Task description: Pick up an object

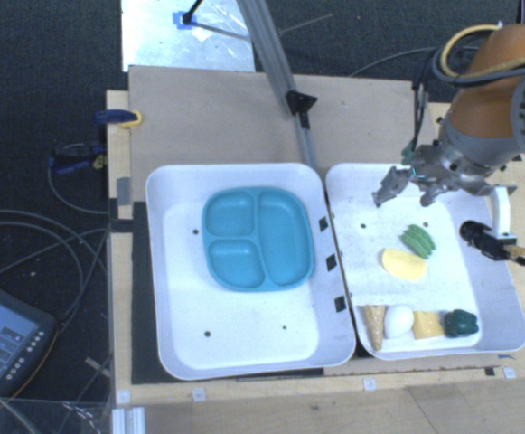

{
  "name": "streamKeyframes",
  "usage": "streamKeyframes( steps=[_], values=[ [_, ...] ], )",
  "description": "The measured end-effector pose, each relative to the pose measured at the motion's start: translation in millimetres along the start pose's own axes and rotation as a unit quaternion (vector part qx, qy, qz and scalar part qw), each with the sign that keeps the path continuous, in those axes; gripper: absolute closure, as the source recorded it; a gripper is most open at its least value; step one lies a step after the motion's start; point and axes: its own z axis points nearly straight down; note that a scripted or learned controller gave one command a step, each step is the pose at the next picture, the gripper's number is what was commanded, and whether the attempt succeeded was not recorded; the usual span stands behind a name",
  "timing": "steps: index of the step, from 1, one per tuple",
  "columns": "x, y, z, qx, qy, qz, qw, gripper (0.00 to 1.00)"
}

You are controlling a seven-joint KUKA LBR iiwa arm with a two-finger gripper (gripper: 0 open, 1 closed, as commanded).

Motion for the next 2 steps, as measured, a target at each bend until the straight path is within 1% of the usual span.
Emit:
streamKeyframes(
  steps=[1, 2],
  values=[
    [0.0, 0.1, -0.1, 0.000, 0.000, 0.001, 1.0000, 0.00],
    [-5.5, -5.1, 44.4, 0.002, 0.000, 0.003, 1.0000, 0.00]
  ],
)
